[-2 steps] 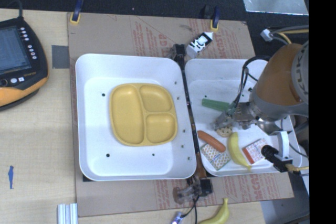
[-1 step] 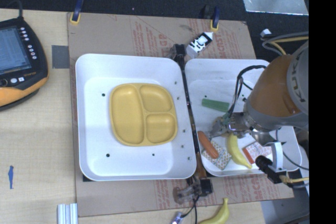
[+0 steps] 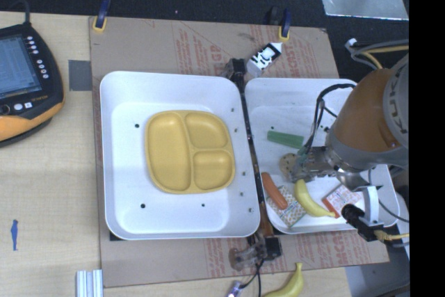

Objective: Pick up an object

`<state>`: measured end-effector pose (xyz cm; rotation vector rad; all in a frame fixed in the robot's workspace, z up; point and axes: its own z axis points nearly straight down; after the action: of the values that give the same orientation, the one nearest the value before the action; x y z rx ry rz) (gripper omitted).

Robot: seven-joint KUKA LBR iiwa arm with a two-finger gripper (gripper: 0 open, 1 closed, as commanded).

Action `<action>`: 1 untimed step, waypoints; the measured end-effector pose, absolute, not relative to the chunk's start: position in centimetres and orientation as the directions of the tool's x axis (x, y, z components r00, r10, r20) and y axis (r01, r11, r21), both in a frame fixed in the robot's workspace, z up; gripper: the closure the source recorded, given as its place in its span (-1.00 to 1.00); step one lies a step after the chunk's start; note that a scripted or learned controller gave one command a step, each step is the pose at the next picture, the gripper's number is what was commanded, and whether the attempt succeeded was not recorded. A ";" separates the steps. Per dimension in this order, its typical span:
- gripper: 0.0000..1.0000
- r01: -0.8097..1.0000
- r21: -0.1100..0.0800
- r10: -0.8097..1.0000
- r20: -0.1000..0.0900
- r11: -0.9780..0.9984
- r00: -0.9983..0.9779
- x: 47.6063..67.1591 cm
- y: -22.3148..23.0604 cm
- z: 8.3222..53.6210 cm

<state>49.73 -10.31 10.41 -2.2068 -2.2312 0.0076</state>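
Gripper (image 3: 304, 165) low in the right bin (image 3: 278, 90), finger state hard to tell, banana (image 3: 311, 199) just below it, beside a hot dog (image 3: 273, 190), green block (image 3: 286, 138) just above.

Banana (image 3: 312, 199): yellow, curved, lying flat near the front of the right bin (image 3: 278, 95), just right of the hot dog.
Hot dog (image 3: 274, 190): reddish, lying at a slant by the bin's left wall.
Green strip (image 3: 285, 138): flat, dark green, mid-bin, tilted slightly.
Red-and-white packet (image 3: 339, 199): flat, just right of the banana's lower end.
Patterned card (image 3: 290, 211): beside the hot dog, at the front wall.
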 end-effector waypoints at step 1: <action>1.00 1.000 -0.002 1.000 0.001 0.004 -0.004 53.5 -4.8 19.2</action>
<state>53.47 -4.76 19.21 -2.2149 -2.2245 0.0009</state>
